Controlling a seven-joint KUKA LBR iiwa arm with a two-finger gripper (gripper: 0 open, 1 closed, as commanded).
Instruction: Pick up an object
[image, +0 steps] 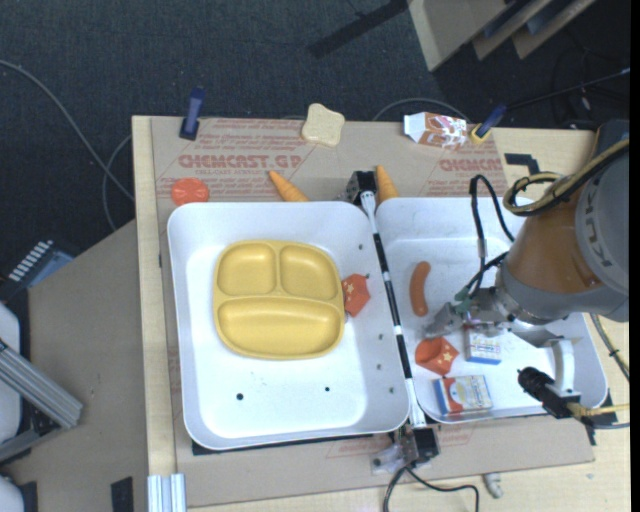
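Note:
My gripper (447, 320) hangs low over the middle of the right bin (450, 225), reaching in from the right under the orange-banded wrist (548, 255). A red-brown sausage (419, 287) lies just up and left of it. A small red piece (436, 352) sits directly below its tip, very close. A little blue-and-white box (485, 346) lies right beside the gripper, partly under the wrist. A flat printed card (465, 393) rests near the bin's front edge. I see nothing held.
The left bin (200, 300) holds a yellow divided plate (278, 299) and a red piece (355, 293) near its right wall. On the board behind the bins lie a bread slice (323, 124), a carrot (288, 187), an orange disc (188, 190) and a wrapper (437, 128).

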